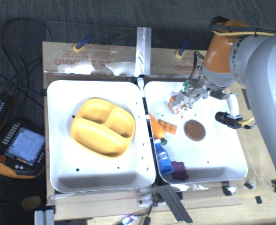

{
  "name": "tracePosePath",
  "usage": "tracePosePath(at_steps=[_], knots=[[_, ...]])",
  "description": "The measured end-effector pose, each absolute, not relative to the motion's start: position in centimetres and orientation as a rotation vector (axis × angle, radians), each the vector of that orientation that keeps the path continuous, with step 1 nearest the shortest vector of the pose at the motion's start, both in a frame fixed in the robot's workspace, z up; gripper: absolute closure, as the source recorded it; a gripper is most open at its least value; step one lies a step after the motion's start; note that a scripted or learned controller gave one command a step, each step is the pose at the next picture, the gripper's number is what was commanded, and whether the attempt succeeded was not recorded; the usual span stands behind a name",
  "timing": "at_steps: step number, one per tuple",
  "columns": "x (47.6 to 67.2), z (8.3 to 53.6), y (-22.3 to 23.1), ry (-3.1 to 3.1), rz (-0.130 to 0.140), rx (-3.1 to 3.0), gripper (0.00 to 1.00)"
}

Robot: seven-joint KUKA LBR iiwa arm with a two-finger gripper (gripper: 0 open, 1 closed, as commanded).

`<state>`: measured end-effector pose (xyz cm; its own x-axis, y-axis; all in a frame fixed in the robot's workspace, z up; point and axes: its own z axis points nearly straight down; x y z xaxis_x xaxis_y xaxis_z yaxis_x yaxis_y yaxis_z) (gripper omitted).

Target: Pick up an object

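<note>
The gripper (pixel 188 93) is in the right bin (pixel 222 170), at its far side, directly over a small orange-and-white packet (pixel 178 103). Finger state: cannot tell. The packet's long axis runs diagonally, near-left to far-right.

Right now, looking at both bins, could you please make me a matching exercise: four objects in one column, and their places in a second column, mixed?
Objects:
1. yellow cushion-like object
2. brown disc
3. blue bottle
4. purple object

Places:
A. right bin, near its middle
B. right bin, near its front wall, right of the blue bottle
C. left bin
D. right bin, along the divider

Pairs: 1-C, 2-A, 3-D, 4-B
</note>
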<state>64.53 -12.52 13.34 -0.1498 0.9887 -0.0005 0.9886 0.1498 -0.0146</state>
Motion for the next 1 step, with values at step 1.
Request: tracePosePath(at_steps=[1], knots=[[50.96, 22.20, -8.42, -2.512, 0.003, -1.884, 1.00]])
